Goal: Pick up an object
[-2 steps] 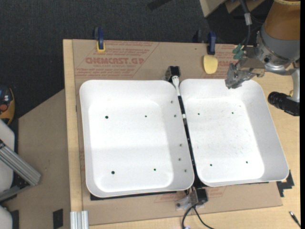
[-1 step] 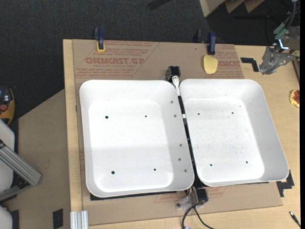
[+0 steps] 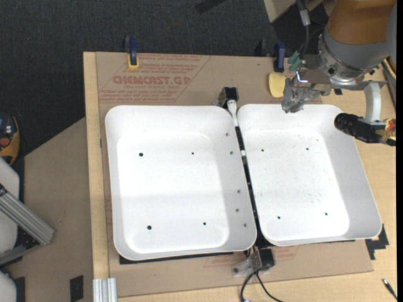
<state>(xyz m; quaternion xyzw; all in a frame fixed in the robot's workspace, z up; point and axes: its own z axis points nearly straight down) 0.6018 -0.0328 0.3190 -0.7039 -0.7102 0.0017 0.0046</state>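
Slanted overhead view of a brown bench (image 3: 164,80) w/ two shallow white bins side by side. My gripper (image 3: 295,100) hangs over the far rim of the right-hand bin (image 3: 302,187), near its far-left corner, w/ my grey-and-orange arm (image 3: 359,24) coming in from upper right. It sits high at the bin's edge rather than low over the floor, prob. because nothing is lined up for a grasp yet. I can't tell whether the gripper is open or closed: it's small, dark and seen from above against the pale rim, and I can make out nothing gripped in it. The right-hand bin and the left-hand bin (image 3: 170,187) show plain white floors w/ a few tiny dark dots, which look like holes or marks, not things to lift. The one likely object is a pale yellow lump (image 3: 275,84) on the bench just beyond the right-hand bin's far rim, just beside the gripper on the view's left; whether they touch I can't say. It lies outside both bins, so it may be part of the setup instead, and its shape is too blurred to name. The bins are pressed together, w/ a black bracket (image 3: 228,95) at the far end of the seam and a fitting (image 3: 261,260) w/ a cable (image 3: 252,285) at the near end, prob. to stop them sliding. A blue clamp (image 3: 131,45) pins the board's far edge, likely for the same reason. The frame top cuts off the upper part of my arm.
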